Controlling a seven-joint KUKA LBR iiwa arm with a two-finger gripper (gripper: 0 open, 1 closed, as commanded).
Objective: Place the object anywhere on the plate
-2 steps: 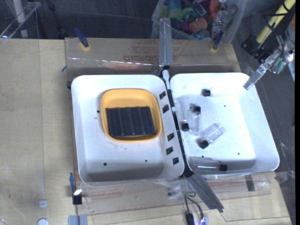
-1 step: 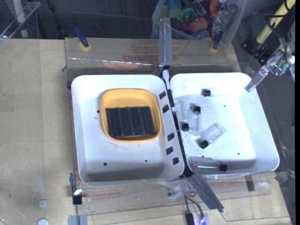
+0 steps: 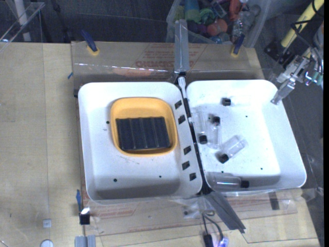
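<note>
A yellow plate (image 3: pixel 119 112) lies in the left bin (image 3: pixel 95 153). A dark grey ridged block (image 3: pixel 143 134) rests flat on the plate and covers most of its middle. My gripper (image 3: pixel 281 91) hangs at the upper right, above the far right rim of the right bin (image 3: pixel 280 138), well away from the plate. Nothing shows in its grasp.
Several clear vials with black caps lie in the right bin: one vial (image 3: pixel 232 149) near the middle, another vial (image 3: pixel 214 123) behind it, a third vial (image 3: pixel 230 181) against the front wall. A divider with black tabs (image 3: pixel 186 138) runs between the bins. A tub of coloured objects (image 3: pixel 216 9) stands behind.
</note>
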